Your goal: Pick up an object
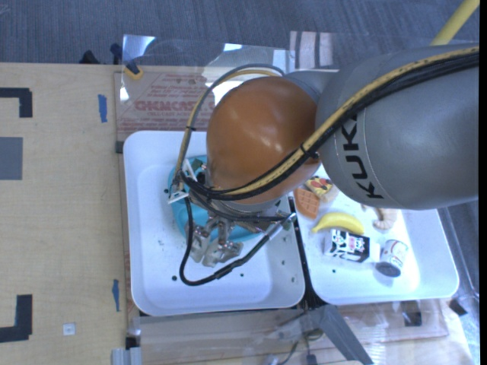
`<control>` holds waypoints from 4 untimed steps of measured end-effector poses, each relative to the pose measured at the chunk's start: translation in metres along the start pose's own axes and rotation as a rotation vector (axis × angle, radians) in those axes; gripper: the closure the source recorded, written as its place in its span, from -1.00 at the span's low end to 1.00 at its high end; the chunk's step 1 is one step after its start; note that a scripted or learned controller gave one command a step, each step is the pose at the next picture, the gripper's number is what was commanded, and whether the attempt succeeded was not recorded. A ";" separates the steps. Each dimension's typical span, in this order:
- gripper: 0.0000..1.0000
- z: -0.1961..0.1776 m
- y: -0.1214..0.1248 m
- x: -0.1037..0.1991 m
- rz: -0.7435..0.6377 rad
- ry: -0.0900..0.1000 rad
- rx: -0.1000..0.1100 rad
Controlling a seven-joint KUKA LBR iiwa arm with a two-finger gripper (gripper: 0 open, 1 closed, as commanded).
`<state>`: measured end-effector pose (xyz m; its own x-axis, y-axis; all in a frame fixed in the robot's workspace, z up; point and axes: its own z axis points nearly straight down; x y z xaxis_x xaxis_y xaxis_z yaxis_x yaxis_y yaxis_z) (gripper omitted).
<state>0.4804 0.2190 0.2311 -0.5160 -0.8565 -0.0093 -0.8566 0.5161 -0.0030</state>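
Blue object (181, 204) in the left bin (144, 280), partly hidden beneath the arm (396, 135). Gripper (209, 248) just beside it, above the bin floor; finger state cannot be told. Right bin (434, 280) holds a banana (340, 222), a black-and-white carton (348, 246) and a small can (390, 258).
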 end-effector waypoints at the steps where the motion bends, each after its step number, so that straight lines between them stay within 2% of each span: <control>1: 1.00 0.019 -0.005 0.009 0.362 0.006 -0.001; 2: 1.00 -0.001 -0.011 -0.001 0.876 0.001 0.003; 3: 1.00 0.015 -0.013 -0.016 1.303 0.004 0.004; 4: 1.00 0.017 0.004 -0.005 1.752 0.010 0.006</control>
<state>0.4793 0.2257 0.2145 -0.7493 0.6622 0.0004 0.6622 0.7493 0.0000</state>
